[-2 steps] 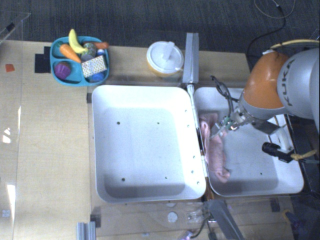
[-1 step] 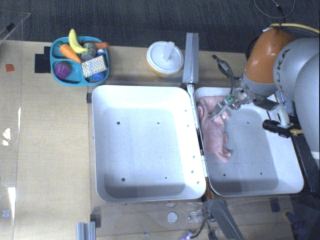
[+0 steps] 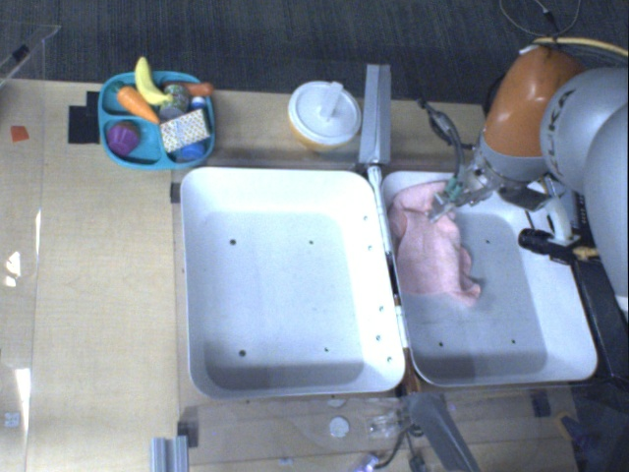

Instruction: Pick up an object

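Note:
A crumpled pink cloth [image 3: 432, 249] lies in the right bin [image 3: 521, 342], against that bin's left wall and reaching from its back edge to about the middle. My gripper [image 3: 444, 203] comes down from the right at a slant, and its tip rests on the upper part of the cloth. The grey arm with its orange band [image 3: 526, 91] hangs over the bin's back right corner.
The left bin [image 3: 285, 362] sits beside the right one, with a metal divider post [image 3: 373, 116] behind the seam. Behind the bins stand a white lidded cup [image 3: 324, 114] and a blue tray [image 3: 128, 150] of toy food.

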Action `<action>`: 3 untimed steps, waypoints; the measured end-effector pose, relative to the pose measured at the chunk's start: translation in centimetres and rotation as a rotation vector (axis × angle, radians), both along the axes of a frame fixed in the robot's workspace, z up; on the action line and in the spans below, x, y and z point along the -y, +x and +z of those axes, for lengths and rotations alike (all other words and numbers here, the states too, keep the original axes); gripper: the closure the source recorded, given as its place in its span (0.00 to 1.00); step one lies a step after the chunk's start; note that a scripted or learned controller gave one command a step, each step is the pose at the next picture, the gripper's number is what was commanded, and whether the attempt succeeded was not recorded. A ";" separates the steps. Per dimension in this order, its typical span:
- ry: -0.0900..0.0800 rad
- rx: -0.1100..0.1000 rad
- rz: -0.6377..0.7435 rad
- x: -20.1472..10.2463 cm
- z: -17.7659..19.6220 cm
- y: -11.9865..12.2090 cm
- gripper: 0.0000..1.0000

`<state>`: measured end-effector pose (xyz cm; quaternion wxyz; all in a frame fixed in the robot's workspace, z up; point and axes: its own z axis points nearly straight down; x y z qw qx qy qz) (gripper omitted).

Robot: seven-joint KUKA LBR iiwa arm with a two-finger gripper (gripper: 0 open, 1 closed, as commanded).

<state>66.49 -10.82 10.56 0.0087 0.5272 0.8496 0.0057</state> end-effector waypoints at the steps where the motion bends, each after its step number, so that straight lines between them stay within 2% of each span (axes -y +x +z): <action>1: 0.002 -0.003 0.001 -0.1 0.0 0.0 0.00; 2: -0.008 -0.020 -0.039 -0.9 -0.8 0.5 0.00; 3: -0.003 -0.003 -0.026 -0.6 -1.3 -1.0 0.00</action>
